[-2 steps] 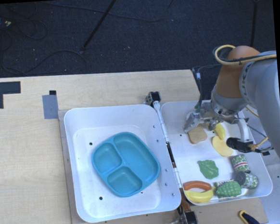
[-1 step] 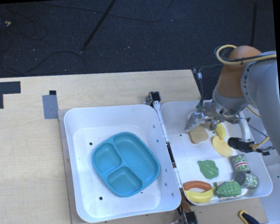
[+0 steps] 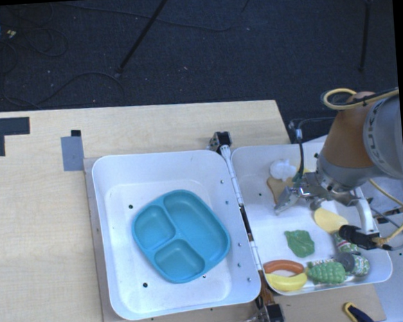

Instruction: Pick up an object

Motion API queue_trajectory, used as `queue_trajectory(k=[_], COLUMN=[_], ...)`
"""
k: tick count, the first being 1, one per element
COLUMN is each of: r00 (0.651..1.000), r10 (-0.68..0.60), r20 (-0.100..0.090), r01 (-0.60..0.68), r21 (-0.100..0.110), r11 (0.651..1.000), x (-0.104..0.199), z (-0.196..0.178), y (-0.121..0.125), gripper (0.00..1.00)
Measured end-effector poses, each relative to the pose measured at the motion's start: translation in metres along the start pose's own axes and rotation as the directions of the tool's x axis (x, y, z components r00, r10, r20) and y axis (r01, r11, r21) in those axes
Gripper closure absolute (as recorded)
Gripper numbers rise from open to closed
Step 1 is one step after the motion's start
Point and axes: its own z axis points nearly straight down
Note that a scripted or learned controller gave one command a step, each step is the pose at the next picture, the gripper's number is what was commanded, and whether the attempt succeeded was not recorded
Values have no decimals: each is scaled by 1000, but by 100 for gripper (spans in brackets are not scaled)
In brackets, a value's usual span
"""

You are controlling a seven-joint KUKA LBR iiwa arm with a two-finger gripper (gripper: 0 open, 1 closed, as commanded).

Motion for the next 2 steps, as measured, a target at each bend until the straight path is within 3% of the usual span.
queue_trajectory(k=[1,2], r00=[1000,1000], r10=[0,-4], r20=[1,2], r01=[0,4], r21=[-1,1], r11=[1000,1000], x=[8,0], z=[1,1], y=[43,61], gripper=[0,0])
